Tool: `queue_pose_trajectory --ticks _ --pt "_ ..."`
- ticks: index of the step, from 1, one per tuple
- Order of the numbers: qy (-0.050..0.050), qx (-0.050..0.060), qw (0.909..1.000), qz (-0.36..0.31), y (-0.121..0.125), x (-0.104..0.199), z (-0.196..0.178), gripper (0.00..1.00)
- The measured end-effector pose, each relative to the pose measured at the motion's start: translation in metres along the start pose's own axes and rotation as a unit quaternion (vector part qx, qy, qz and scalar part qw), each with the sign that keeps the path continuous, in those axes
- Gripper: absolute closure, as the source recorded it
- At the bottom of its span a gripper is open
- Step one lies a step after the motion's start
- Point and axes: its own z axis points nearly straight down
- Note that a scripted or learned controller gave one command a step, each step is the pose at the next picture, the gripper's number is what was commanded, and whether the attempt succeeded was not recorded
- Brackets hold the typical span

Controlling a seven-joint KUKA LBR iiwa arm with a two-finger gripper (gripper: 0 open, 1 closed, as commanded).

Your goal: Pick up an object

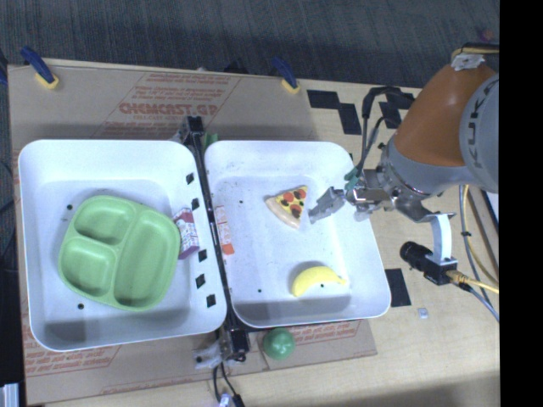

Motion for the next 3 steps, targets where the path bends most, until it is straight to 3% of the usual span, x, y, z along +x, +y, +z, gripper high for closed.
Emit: queue_pose_trajectory --ticks 1,2,3 --pt "0.0 0.001 1.0 -0.001 -0.047 0.014 0.059 0.0" --pt "-0.001 0.0 1.0 -0.001 0.022 0.014 0.147 0.0" --pt "0.0 0.0 1.0 -0.002 0.077 0.075 0.146 0.0"
